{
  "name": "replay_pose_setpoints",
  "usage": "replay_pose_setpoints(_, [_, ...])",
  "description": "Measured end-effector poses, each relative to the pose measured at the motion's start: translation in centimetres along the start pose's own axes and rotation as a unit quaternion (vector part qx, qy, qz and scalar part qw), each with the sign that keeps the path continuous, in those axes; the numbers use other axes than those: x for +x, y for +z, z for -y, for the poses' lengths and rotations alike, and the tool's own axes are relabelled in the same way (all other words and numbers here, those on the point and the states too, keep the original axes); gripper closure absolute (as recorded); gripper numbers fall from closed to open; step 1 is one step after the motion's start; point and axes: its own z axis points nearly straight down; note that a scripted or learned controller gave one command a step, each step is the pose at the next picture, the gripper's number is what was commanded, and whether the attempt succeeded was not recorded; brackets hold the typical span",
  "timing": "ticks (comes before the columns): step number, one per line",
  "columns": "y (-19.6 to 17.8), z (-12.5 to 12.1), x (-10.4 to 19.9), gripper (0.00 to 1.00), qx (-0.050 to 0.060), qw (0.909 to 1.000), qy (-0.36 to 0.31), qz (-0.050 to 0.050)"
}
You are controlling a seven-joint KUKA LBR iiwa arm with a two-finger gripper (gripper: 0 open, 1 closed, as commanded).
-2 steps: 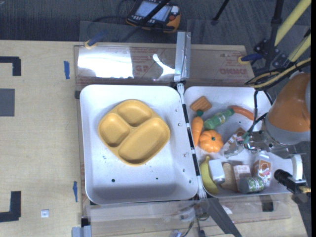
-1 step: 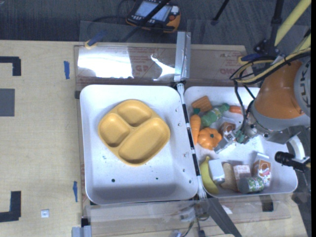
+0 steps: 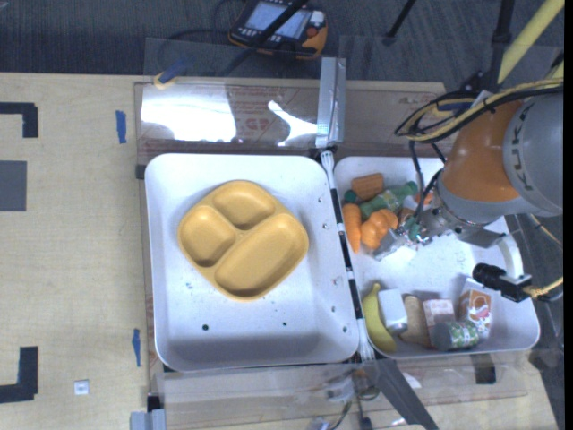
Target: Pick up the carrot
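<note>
Orange tapered carrot point(image 3: 353, 227) lying against left wall of right-hand shallow white bin point(image 3: 524, 325), among orange and green toy vegetables point(image 3: 377, 206). Two-finger gripper point(image 3: 405, 237) just right of it, low over bin floor; opening impossible to judge. Small printed carton point(image 3: 476, 308) nearby, lettering unreadable. Yellow divided plate point(image 3: 243, 237) in left white bin point(image 3: 170, 240).

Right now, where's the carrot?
In the camera view the carrot lies in the right bin, at its far-left corner beside the divider, among other orange toy food, just left of the gripper.
</note>
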Motion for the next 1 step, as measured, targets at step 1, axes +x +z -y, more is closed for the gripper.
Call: replay_pose_setpoints(1, [-1.0, 0.06, -0.22, 1.0, -0.001, 1.0, 0.002, 0.002])
